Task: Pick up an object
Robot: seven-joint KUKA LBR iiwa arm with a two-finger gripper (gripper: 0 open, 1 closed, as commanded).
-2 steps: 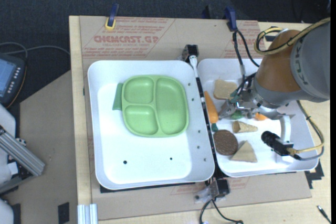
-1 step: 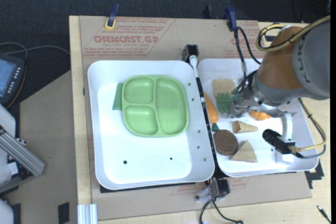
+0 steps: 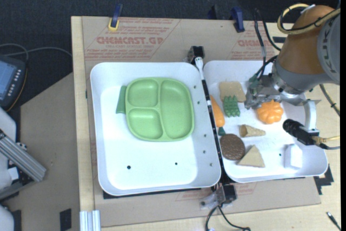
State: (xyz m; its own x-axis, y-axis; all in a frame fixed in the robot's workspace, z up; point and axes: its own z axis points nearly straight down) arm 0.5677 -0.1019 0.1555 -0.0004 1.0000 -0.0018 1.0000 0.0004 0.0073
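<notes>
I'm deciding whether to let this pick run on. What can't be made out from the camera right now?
- Tool, camera view: the wrist above hides its tips, so contact with the orange pumpkin-like toy is unclear.
- Green toy: too small to identify.
- Orange piece by the bin divider: partly hidden by the right bin's rim.
- Arm: cut off at the right edge.

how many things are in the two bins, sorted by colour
green: 2, the divided plate in the left bin and the small ridged piece in the right bin
orange: 2, the carrot and the small pumpkin
tan: 3, the flat slice, the small wedge and the larger wedge
brown: 1, the round patty
white: 1, the block
total: 9
</notes>
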